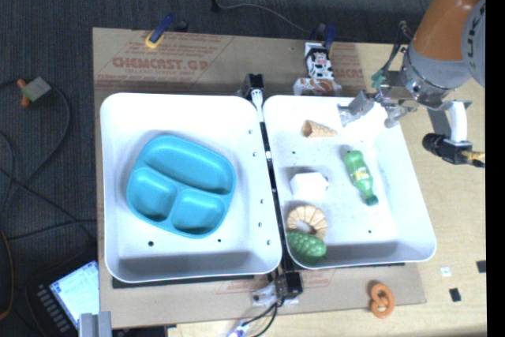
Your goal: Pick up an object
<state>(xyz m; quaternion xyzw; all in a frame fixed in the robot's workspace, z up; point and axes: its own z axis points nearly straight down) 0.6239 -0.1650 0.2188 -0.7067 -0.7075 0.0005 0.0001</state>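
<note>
Overhead, the fingers (369,108) hang spread and empty above the right bin's (410,193) far corner.

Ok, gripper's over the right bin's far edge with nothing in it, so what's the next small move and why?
Probably shift left and down toward the cone. The gripper hovers at the right bin far edge, and the cone is the nearest item, lying apart from the green bottle and white block.
</note>
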